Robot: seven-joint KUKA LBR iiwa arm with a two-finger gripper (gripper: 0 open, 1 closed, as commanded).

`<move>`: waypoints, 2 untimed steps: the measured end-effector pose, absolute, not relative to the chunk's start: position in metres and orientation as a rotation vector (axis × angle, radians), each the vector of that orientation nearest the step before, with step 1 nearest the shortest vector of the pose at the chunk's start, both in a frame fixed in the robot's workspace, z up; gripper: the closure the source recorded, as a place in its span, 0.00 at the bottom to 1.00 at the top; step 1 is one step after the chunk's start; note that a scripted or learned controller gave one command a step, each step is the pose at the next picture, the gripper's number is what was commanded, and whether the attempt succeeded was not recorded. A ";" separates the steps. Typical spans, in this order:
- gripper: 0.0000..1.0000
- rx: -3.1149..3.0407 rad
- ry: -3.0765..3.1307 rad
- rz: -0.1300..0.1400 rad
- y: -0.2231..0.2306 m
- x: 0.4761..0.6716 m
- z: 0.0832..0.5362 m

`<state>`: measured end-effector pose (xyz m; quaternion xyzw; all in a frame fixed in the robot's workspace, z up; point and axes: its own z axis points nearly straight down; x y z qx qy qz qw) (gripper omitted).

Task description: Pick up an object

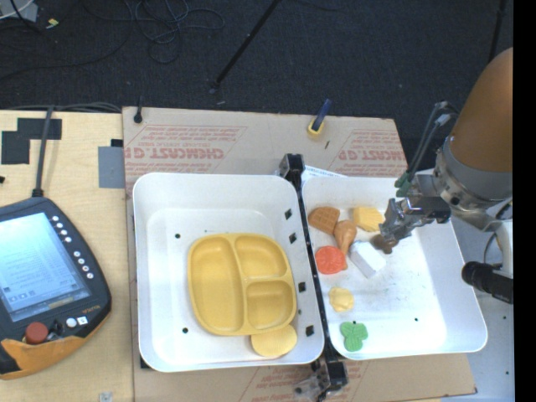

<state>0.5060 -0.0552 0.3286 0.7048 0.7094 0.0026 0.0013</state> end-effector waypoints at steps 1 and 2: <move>1.00 2.209 2.219 0.020 0.002 0.509 0.495; 1.00 2.222 2.232 -0.012 0.057 0.474 0.415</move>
